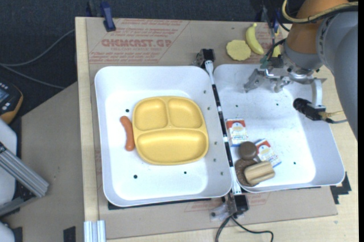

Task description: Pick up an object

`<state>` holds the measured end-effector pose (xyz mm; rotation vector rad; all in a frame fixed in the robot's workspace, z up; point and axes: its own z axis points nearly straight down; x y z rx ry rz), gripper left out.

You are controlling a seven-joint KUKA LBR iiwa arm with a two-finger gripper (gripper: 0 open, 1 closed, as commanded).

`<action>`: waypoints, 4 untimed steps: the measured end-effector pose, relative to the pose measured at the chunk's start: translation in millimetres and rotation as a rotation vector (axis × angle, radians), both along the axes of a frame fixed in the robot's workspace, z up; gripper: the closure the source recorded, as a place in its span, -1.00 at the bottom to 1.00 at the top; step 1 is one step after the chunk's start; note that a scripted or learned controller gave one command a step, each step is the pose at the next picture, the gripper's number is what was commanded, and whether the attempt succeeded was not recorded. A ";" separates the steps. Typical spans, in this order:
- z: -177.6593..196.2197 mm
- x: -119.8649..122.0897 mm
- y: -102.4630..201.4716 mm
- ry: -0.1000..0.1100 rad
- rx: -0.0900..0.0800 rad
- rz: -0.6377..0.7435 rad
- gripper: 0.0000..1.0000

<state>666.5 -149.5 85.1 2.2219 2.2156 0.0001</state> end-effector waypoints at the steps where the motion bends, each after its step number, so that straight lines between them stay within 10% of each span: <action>1: -0.2 -65.3 -64.8 0.007 0.004 -0.004 -1.00; 2: 0.1 -1.9 24.3 -0.004 0.004 0.012 -1.00; 3: -0.2 0.6 58.4 0.002 0.004 0.007 -1.00; 4: -0.1 -0.3 6.4 0.000 -0.001 -0.001 -1.00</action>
